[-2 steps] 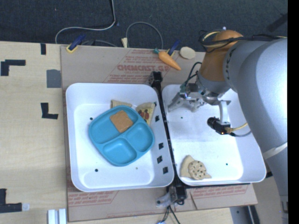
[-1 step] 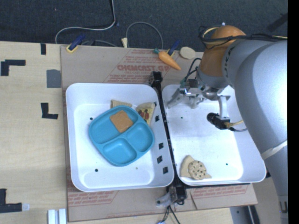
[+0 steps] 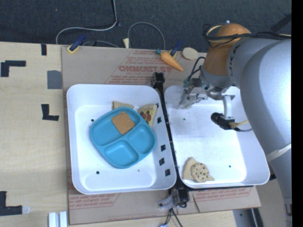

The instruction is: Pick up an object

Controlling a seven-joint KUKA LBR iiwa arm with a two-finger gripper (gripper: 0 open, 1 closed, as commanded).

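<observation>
White right bin (image 3: 236,174) is carrying the pincer (image 3: 188,97) at its far-left corner; pincer state: cannot tell, nothing seen held. Nearest pick candidate, cookie (image 3: 198,170), is lying well below the pincer, near the bin's front wall. Risk, as judged: pincer is sitting close to the bin wall and centre divider, so a descent here is likely closing on bare floor or clipping the rim. Left bin (image 3: 75,126), beyond the divider, is holding a blue tray (image 3: 124,143) w/ a cracker (image 3: 123,122) on it.
</observation>
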